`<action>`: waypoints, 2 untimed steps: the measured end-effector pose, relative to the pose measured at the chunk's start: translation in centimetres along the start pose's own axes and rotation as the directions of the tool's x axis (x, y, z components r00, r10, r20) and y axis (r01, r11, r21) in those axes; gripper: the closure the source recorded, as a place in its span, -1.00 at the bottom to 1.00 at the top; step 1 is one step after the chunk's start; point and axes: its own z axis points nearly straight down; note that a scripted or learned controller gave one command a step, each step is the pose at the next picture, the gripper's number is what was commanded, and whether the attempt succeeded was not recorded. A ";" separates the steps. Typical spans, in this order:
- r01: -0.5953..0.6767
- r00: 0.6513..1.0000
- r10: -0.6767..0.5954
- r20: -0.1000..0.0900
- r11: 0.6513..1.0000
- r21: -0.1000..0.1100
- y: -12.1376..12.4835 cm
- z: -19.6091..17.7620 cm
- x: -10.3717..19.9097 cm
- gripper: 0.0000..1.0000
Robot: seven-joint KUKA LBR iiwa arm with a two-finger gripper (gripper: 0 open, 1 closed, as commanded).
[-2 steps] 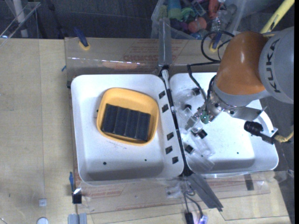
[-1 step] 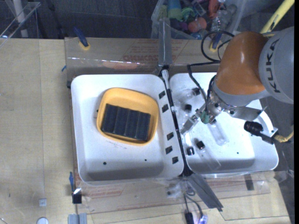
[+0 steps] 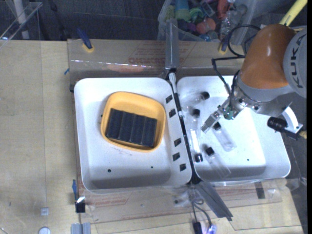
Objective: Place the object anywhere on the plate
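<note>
Reaching from right, arm (image 3: 265,62) angles gripper (image 3: 210,123) down into right bin (image 3: 253,155).

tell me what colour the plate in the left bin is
Yellow-orange; the plate shows clearly in the camera view, with a dark ribbed block on it.

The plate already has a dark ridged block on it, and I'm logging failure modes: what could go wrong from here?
1. The dark ridged block covers most of the yellow plate, leaving little bare surface for a placement.
2. The gripper is over the right bin; reaching the plate means crossing the divider, which could snag a carried item.
3. Small items near the gripper look clear and hard to see.
</note>
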 end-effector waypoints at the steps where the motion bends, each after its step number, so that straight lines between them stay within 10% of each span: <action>1: 0.241 0.970 -0.241 0.002 0.970 -0.001 -1.6 0.8 -6.2 -1.00; 2: 0.484 0.875 -0.484 -0.002 0.875 -0.001 -4.5 0.3 -6.8 -1.00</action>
